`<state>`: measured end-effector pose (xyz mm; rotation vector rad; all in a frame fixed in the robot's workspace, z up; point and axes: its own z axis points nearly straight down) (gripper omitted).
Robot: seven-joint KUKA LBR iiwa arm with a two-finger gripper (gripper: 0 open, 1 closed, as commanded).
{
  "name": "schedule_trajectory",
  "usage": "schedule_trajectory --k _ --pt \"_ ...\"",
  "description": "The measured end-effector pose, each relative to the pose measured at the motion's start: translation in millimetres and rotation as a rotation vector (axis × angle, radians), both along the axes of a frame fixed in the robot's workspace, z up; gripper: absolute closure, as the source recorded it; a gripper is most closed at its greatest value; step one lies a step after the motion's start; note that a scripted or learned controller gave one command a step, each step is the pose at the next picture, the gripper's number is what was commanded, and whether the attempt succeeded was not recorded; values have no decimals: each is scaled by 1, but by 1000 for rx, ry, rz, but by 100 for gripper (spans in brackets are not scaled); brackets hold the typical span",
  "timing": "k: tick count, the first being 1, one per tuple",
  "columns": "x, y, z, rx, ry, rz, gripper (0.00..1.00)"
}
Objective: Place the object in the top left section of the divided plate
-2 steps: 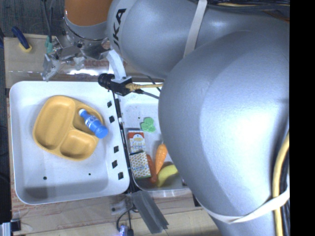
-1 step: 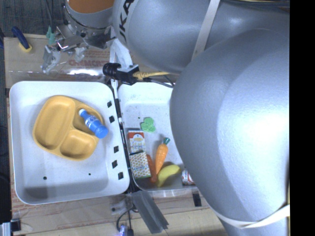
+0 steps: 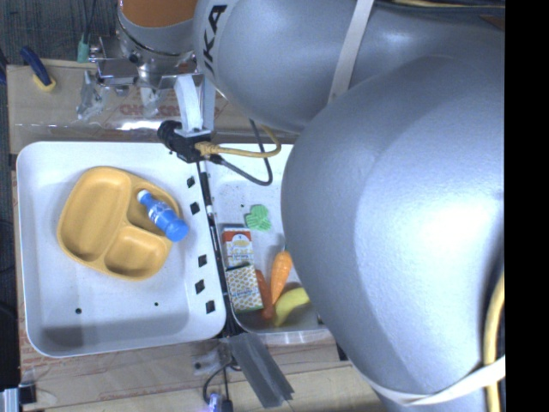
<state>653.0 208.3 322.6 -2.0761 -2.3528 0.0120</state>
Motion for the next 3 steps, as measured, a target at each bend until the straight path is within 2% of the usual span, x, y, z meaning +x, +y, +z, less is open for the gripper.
schedule_trajectory --k 1,2,3 --pt "2 6 -23 0 1 56 0" --pt "1 8 -15 -3 6 64 100" --pt "2 -10 -113 4 1 496 100"
